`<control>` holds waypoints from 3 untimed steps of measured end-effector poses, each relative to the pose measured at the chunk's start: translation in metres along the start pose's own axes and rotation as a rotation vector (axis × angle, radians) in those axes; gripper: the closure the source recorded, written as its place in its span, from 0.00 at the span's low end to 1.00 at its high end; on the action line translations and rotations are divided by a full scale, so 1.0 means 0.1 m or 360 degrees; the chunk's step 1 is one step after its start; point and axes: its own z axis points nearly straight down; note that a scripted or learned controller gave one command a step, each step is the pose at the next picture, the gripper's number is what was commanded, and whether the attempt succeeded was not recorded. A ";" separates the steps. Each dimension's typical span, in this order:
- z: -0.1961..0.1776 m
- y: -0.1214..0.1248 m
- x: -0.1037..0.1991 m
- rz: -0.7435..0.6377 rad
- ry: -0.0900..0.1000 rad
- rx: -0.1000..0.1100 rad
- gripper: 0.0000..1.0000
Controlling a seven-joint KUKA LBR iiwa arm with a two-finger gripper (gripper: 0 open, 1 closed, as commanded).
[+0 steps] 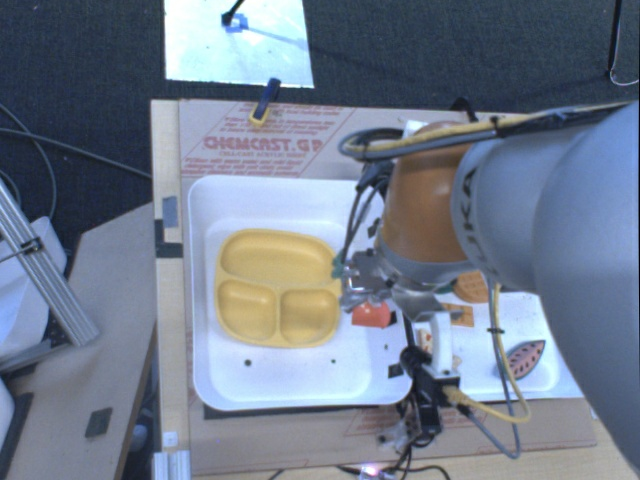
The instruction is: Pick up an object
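Grey arm [560, 208] fills the frame's right, its claw [362, 290], grip state impossible to tell, low over the left white bin [290, 393], with a small red object [371, 315] just below it and a yellow divided tray [276, 288] immediately left.

Bench [200, 128] with white bins [200, 268]

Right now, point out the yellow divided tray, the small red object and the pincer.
Yellow divided tray [277, 286], camera view: centre ridge between compartments.
Small red object [371, 315], camera view: its top face.
Pincer [352, 286], camera view: at its tip beside the tray.
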 end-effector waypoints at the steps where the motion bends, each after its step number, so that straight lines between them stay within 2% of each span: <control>1: -0.77 0.26 -0.97 0.0036 -0.0014 -0.0019 1.00; 2: 0.19 0.11 -0.35 0.0013 -0.0006 0.0010 1.00; 3: 0.04 0.14 -0.38 0.0016 -0.0008 -0.0005 1.00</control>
